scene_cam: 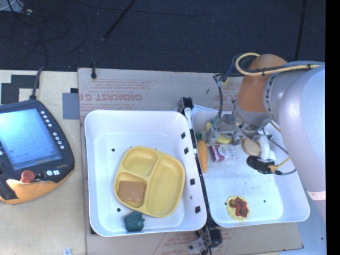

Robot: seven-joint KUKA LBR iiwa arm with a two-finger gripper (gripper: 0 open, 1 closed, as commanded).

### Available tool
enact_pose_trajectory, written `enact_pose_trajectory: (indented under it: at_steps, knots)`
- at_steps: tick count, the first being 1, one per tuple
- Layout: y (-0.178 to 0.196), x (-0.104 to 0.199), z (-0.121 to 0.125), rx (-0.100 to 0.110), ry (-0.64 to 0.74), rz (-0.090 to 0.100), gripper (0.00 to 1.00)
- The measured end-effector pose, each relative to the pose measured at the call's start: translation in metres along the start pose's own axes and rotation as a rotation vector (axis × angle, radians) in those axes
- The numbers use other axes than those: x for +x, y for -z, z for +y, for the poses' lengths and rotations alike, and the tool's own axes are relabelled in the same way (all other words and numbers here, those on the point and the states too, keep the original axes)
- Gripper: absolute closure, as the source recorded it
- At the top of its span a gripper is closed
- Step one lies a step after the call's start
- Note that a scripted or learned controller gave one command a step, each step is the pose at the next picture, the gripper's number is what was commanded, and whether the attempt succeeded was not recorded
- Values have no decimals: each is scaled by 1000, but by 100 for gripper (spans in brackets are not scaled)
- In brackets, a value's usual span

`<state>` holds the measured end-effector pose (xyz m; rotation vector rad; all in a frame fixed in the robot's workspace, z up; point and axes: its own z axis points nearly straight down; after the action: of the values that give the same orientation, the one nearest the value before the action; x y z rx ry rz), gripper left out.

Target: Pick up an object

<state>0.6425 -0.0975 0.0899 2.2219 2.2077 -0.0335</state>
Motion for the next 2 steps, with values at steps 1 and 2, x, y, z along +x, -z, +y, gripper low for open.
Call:
enact_pose_trajectory:
  at_steps: [1, 2]
  knots:
    - [7, 4, 0, 7, 4, 12, 100]
    - [95, -30, -76, -7, 5, 22, 100]
